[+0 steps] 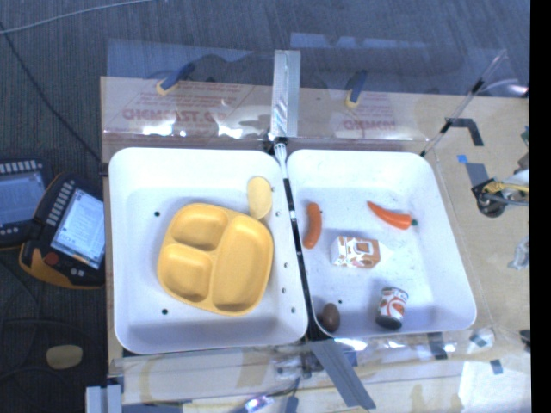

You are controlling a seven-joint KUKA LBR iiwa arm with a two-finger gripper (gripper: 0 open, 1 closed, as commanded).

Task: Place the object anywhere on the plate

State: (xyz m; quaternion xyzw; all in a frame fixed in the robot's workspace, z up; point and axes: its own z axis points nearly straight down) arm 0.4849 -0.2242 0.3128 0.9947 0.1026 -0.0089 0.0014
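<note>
A: Which piece is meant to go on the yellow plate (215,256)?

B: I can't tell from the task. Nearest is the pale oval piece (259,196), lying in the left bin (129,317) against the plate's far rim. The others are in the right bin (448,265): a small carton (355,251) in the middle, an orange sausage-shaped piece (312,224) by the dividing wall, a carrot-like piece (390,216) further back, a little can (391,307) and a dark round piece (329,317) at the near edge.

A: How would they handle?

B: They look like toy food, so probably light, stiff and rather slick. I'd take the carton across its flat sides and the long pieces across the middle. The round ones may roll or squirt out.

A: And the surroundings?

B: The bins are smooth and white, and the things in the right one lie well apart. The bench (491,351) carries tape and clutter on the right. There's a handheld screen unit (60,231) on the grey carpet (52,84) to the left.
</note>
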